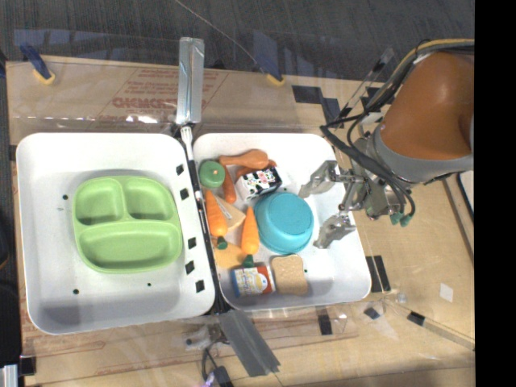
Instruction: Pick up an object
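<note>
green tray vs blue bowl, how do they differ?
The green tray is wide, flat and split into three compartments; the blue bowl is round, smaller and undivided. The tray lies alone in the left bin; the bowl sits in the right bin, crowded by food items, close to the open pincer. Both look plastic.

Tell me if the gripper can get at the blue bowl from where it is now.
Probably yes. The gripper hangs open just beside the blue bowl, on its arm side, with bare bin floor between them.

at the right of the frame, the arm (427, 107) is a rounded orange-and-grey shell trailing black cables; its gripper (328, 205) has two silvery metal fingers.
</note>
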Robot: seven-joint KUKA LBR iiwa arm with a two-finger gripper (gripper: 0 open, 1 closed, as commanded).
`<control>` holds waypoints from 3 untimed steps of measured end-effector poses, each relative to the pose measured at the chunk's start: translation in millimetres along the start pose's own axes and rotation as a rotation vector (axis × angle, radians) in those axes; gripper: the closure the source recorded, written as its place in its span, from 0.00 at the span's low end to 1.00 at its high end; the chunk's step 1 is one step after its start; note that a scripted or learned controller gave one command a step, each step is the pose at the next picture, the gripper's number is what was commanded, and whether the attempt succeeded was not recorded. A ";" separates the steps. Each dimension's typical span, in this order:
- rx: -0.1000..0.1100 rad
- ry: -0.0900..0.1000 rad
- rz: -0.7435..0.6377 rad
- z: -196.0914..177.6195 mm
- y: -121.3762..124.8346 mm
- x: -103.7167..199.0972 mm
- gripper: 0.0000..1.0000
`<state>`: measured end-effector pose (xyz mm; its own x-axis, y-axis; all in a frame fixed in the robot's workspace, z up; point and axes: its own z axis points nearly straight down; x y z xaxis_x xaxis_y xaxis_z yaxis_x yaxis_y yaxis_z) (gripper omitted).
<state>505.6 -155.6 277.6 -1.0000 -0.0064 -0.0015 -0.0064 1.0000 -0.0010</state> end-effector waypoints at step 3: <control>-0.002 -0.008 0.244 81.4 107.7 -67.7 0.00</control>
<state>572.7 -47.5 196.2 -0.9719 0.2354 -0.0092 0.2354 0.9719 0.0028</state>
